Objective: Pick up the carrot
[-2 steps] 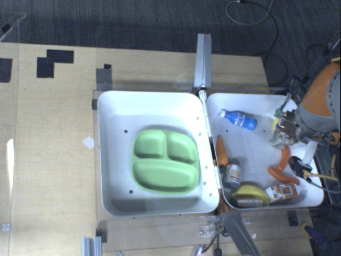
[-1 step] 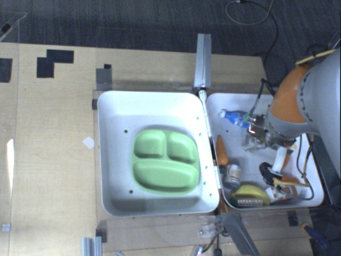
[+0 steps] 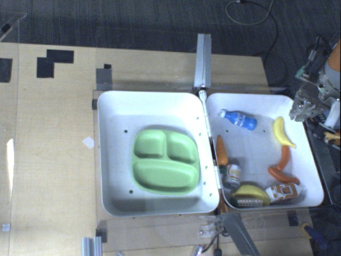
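The carrot [image 3: 221,152] is a small orange cone lying along the left wall of the right bin [image 3: 256,101], its tip pointing away from me. My gripper [image 3: 301,109] hangs over the right bin's far right corner, well to the right of the carrot, with nothing visible between its fingers. Whether they are spread or closed is too small to make out.
The right bin also holds a blue bottle [image 3: 239,119], a yellow banana [image 3: 282,132], a red sausage [image 3: 283,165], a small can [image 3: 232,174], a yellow-lidded item [image 3: 250,193] and a small carton [image 3: 283,192]. A green divided tray [image 3: 165,161] sits in the left bin [image 3: 114,143].
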Robot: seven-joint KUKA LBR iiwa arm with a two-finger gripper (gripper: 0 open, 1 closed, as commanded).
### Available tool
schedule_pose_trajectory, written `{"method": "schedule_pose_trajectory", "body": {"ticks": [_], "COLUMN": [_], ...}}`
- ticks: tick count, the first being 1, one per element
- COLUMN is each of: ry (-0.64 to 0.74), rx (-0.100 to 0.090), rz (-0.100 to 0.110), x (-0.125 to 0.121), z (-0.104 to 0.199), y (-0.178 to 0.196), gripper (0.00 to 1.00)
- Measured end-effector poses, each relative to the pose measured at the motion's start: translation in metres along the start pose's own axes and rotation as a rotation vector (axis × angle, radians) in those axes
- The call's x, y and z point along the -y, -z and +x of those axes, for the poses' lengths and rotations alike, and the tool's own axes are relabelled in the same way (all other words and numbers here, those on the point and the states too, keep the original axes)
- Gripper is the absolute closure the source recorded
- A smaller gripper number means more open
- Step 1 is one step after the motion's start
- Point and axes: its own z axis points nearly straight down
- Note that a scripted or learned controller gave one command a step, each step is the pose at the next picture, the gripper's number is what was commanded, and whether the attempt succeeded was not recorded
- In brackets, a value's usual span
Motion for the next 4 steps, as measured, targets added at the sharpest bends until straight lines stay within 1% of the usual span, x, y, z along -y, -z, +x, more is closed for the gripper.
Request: {"method": "schedule_pose_trajectory", "body": {"ticks": [1, 2, 3, 4], "ry": [-0.329, -0.185, -0.535, -0.412], "rx": [-0.002, -0.005, 0.0, -0.001], "rz": [-0.003, -0.005, 0.002, 0.0], "x": [0.023, 0.036, 0.044, 0.073], "z": [-0.008, 0.063, -0.005, 0.036], "y": [-0.149, -0.148, -0.029, 0.053], "gripper": [1.0, 1.0, 1.0, 1.0]}}
